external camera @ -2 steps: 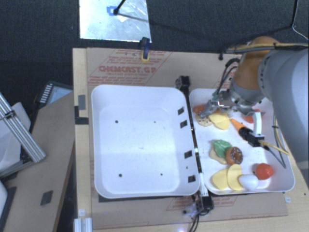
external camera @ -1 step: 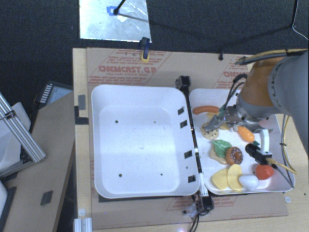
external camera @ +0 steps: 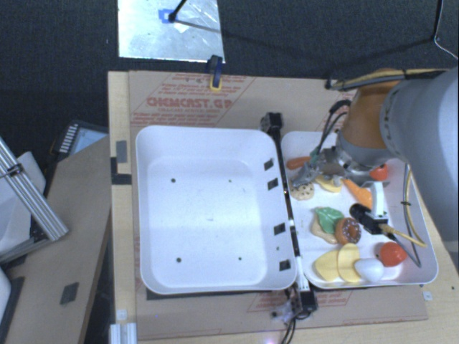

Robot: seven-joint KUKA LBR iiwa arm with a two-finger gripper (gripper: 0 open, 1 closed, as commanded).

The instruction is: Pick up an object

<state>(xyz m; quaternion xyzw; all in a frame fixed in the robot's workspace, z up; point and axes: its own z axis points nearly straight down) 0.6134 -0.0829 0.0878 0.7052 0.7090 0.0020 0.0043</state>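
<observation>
One gripper [external camera: 310, 172] down low in the right bin [external camera: 429, 264], honestly can't tell its state | sits right at the cookie [external camera: 303, 190], toy food piled just beside | step: reaching for a grab | next: clamp on it cleanly, then lift straight up

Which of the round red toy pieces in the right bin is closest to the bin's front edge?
The red tomato-like ball beside the white egg-shaped piece, at the right bin's front corner. The other red piece lies farther back, tucked against the grey arm's wrist.
</observation>
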